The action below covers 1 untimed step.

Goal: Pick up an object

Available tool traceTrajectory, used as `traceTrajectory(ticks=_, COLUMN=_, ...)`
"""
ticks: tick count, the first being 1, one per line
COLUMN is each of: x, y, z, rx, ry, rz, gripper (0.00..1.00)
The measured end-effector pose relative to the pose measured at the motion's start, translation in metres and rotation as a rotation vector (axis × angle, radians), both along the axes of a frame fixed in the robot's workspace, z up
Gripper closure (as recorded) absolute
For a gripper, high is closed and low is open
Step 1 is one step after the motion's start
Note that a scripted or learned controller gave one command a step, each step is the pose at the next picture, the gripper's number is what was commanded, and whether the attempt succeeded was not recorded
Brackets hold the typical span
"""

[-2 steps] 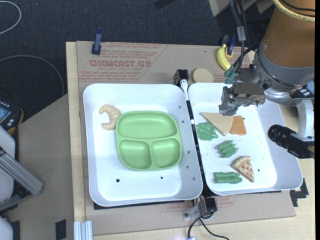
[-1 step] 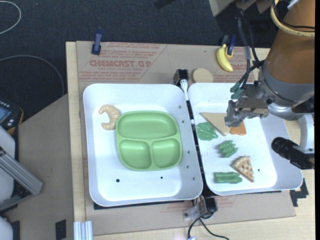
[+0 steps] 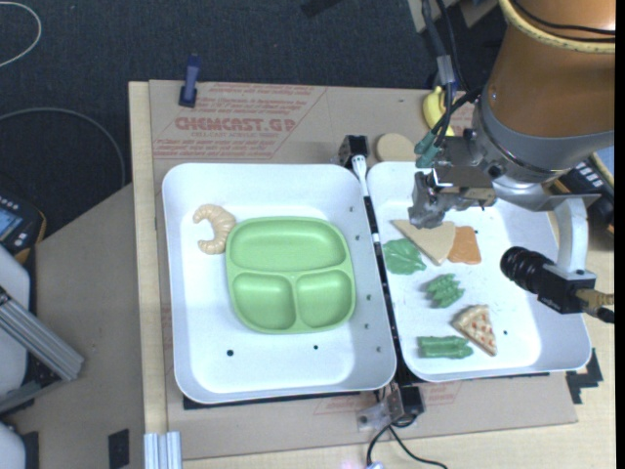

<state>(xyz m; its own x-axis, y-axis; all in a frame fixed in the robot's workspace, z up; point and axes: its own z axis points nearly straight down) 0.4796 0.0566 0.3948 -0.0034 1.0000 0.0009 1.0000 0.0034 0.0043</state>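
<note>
**Over the right bin: tool down at the toy sandwich**

Beside the green divided plate (image 3: 290,283), across the seam between the two bins, down low in the right bin (image 3: 557,345): the tool (image 3: 427,215), tips at the near corner of the tan sandwich wedge (image 3: 430,237). Reached in from the right, orange-banded wrist high above, presumably aimed at that wedge as the nearest flat target. Grip state impossible to judge: tips dark, bunched and partly hidden under the wrist block, so no telling whether parted, closed or clamping anything. Nothing seen lifted clear of the bin floor.

Just right of the wedge and touching it, an orange slice (image 3: 466,246). Between wedge and plate, a leafy green piece (image 3: 402,256) close to the seam. Farther from the plate, nearer the front rim: a small green sprig (image 3: 441,289), a pizza slice (image 3: 477,327) and a green bean pod (image 3: 444,347), scattered loosely and well apart, probably to leave room for single grasps.

On the plate's far side, in the left bin (image 3: 186,262), a croissant (image 3: 214,227) resting against the plate's rim.

Likely risk: the thin wedge, lying flat, sliding rather than rising.
</note>
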Motion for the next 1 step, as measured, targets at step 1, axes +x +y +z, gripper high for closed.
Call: traceTrajectory(ticks=1, x=0.0, y=0.0462, z=0.0329, rx=0.0, ry=-0.001, rz=0.0, gripper=1.0)
